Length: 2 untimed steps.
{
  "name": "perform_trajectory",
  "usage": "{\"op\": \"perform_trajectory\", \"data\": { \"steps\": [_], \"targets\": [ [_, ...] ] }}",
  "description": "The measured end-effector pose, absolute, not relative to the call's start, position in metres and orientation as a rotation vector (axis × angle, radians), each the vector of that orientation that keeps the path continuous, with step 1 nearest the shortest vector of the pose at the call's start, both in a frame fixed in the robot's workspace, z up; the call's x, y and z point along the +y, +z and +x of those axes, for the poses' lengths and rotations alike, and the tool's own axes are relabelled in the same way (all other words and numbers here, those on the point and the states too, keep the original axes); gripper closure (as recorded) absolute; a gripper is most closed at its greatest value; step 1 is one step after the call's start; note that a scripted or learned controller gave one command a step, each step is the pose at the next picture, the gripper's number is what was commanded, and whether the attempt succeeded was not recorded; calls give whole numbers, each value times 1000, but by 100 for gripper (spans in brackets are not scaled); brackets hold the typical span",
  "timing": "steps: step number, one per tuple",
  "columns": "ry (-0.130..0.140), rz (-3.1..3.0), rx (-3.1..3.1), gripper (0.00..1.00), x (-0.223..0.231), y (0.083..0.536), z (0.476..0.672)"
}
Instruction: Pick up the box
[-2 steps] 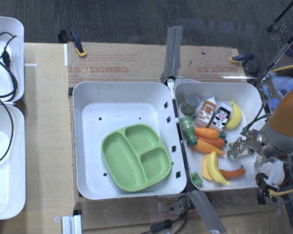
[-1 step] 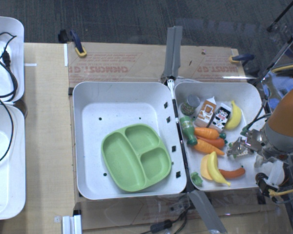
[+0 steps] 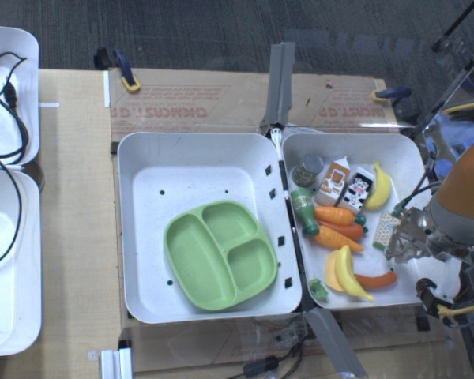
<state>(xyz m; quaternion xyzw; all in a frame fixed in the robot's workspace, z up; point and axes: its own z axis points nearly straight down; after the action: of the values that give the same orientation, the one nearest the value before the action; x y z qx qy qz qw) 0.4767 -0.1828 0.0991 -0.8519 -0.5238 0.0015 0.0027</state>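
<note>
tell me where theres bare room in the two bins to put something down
The left bin has bare floor along its far side, above the green plate, and a strip down its left wall. The right bin is crowded: boxes, bananas, carrots and a can fill the middle, with the gripper at its right. A little bare floor lies in its far right corner.

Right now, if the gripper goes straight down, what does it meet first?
Probably the bin floor, close to the orange carrot lying left of the gripper. Depth is unclear, so it might clip the carrot. The box sits farther back.
</note>
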Motion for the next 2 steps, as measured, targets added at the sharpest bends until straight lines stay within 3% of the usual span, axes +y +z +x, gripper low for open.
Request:
{"op": "perform_trajectory", "data": {
  "steps": [1, 2],
  "targets": [
    [3, -2562, -1815, 100, -179, 91, 540],
    [4, -2562, -1815, 0, -179, 91, 540]
  ]
}}
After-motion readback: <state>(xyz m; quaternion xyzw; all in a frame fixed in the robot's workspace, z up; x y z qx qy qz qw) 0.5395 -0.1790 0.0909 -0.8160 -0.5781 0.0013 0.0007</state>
